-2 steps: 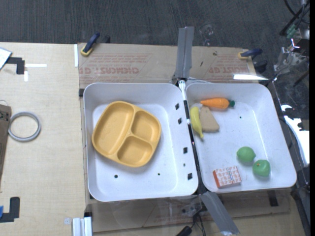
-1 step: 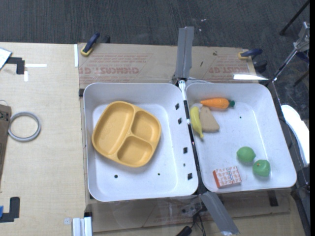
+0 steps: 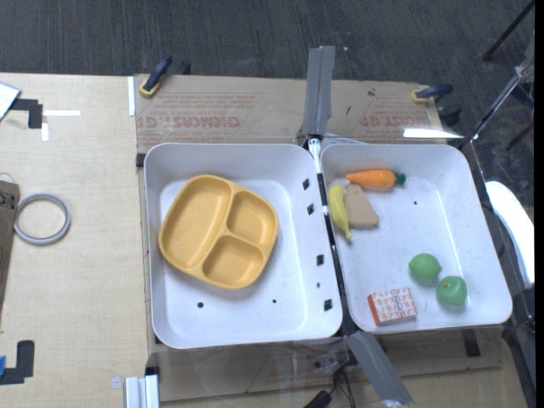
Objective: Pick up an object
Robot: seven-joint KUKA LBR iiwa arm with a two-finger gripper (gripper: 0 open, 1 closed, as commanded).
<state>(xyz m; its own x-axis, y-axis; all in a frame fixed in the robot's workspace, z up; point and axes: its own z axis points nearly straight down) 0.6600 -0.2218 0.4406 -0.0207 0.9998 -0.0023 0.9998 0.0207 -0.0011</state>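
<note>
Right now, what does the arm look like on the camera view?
At the right edge, beside the shallow white right-hand bin, a smooth, rounded, pale grey-white arm segment curves past. No cables or markings can be made out on it.

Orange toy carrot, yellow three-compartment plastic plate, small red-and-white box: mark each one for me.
Orange toy carrot (image 3: 371,178): camera view, middle of its body.
Yellow three-compartment plastic plate (image 3: 219,229): camera view, ridge where the dividers meet.
Small red-and-white box (image 3: 392,305): camera view, centre of its top face.
</note>
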